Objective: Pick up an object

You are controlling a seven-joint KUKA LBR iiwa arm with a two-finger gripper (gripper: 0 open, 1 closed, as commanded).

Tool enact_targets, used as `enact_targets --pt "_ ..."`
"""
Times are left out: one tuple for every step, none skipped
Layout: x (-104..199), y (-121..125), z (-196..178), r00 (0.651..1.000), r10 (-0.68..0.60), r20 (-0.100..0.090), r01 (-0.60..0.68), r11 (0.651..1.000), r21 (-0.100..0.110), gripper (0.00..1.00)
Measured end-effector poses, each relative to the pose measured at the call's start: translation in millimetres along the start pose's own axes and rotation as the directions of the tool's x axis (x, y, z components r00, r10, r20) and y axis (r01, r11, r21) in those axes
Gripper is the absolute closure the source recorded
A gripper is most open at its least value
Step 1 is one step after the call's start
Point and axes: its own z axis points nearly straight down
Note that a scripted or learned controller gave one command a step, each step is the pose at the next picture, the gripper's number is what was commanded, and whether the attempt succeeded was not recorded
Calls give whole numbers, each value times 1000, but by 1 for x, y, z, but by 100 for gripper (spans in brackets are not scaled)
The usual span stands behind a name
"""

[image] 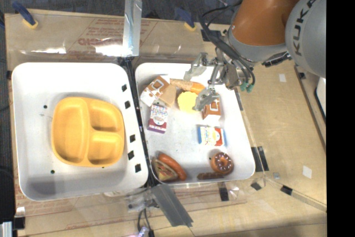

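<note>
1. Plainly, the pincer [206,98] hangs over the right bin [239,125]'s upper part, fingers spread, nothing between them.
2. Just beneath lies a small brown box [211,110]: probably light, stiff; grip its short flat sides.

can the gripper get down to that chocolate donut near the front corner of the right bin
Probably yes. The donut lies by itself on the bin floor, apart from the small carton, with nothing over it. The gripper hangs further back in the right bin.

arm [288,14]: cut off top-right | claw [206,98]: grip on brown packet [211,110] perhaps, unclear
</note>
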Motion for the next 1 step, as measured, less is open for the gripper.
enact_targets --pt "20 -24 100 990 143 -8 -143 990 -1 0"
